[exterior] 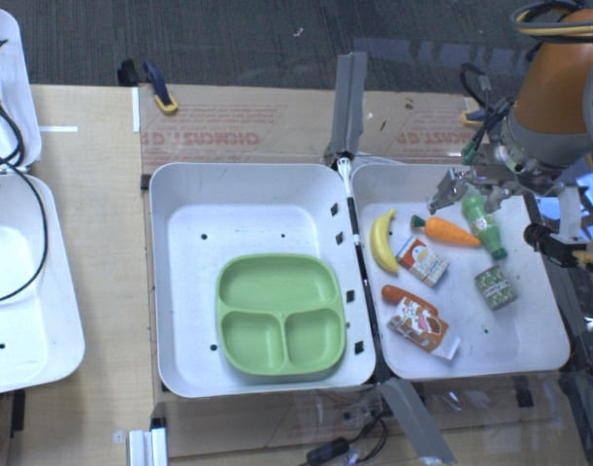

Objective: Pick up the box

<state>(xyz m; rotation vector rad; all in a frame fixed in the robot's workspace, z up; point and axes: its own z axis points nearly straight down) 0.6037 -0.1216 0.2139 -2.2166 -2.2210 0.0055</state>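
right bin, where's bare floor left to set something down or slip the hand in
The right bin has bare floor along its near right corner, below the green box and right of the red pouch. A smaller patch lies at its far left, above the banana. The middle is crowded: banana, small carton, carrot, green bottle, with the hand over the far side.

We view the bench (92, 124) from one fixed overhead camera, angled downward; both white bins (170, 260) lie within frame. The arm (558, 85) enters at right.
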